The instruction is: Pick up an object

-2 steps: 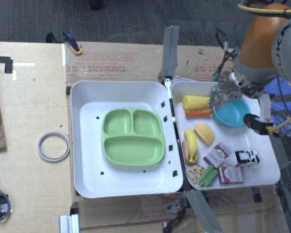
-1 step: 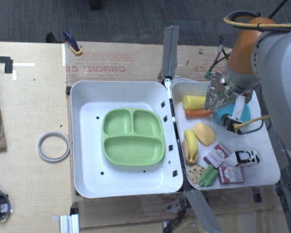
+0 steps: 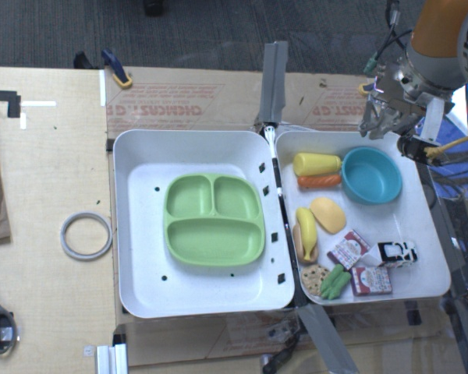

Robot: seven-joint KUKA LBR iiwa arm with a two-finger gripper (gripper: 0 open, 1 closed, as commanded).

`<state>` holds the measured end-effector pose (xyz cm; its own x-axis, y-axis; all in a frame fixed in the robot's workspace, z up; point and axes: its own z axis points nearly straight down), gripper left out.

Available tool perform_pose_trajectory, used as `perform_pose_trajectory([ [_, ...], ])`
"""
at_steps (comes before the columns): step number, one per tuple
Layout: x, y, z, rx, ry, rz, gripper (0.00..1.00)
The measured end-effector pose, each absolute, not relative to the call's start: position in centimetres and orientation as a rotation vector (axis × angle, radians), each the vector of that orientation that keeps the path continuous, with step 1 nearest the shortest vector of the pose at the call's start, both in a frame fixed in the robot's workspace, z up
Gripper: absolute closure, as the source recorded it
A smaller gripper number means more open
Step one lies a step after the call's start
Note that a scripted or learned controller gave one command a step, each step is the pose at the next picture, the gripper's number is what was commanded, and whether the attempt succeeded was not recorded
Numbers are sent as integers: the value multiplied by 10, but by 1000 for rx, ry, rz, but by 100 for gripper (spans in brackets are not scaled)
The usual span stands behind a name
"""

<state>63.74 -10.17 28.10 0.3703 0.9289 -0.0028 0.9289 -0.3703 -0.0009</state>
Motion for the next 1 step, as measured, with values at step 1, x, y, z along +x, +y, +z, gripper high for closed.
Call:
perform_pose_trajectory([
  [1, 637, -101, 280, 2601, 1762, -6, 0],
])
